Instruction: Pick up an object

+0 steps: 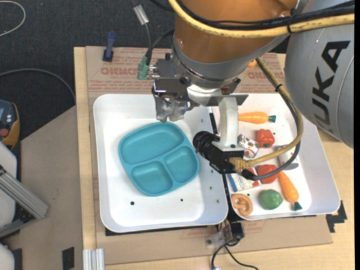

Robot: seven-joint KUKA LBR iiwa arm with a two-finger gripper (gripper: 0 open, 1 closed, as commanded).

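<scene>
A teal divided plate (pixel 158 158) lies flat in the left bin (pixel 109 151). The right bin (pixel 318 167) holds small toy foods: an orange carrot (pixel 253 117), a red pepper (pixel 265 138), a small white and red can (pixel 248 145), another red piece (pixel 268 173), a second carrot (pixel 288 187), a green lime (pixel 271 199) and a tan pretzel (pixel 242 204). My gripper (pixel 170 111) hangs over the back of the left bin, just above the plate's far rim. The grey and orange arm hides much of it, and nothing shows as held.
A black cable bundle with a yellow hose (pixel 225 159) hangs over the wall between the bins. The bins sit on a cardboard sheet (pixel 93 72), with dark floor beyond it. A blue clip (pixel 108 46) and a green connector (pixel 144 71) lie at the back.
</scene>
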